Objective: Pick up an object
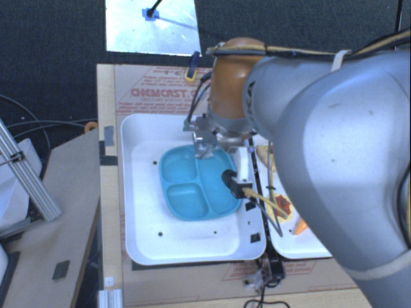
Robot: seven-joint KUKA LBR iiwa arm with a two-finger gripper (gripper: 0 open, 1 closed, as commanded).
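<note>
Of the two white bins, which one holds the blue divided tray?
The left bin holds the blue divided tray, and the gripper is over the tray's far edge. The right bin, mostly hidden by the arm, holds small orange and yellow items.

Blue divided tray — three compartments — lying flat in the left bin.

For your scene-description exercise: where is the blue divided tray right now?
The blue divided tray lies in the left white bin, toward its right wall, directly under the gripper.

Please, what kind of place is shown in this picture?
Probably a robotics lab test bench: a grey arm reaches over white bins set on cardboard, and a blue divided tray lies in the left bin.
</note>
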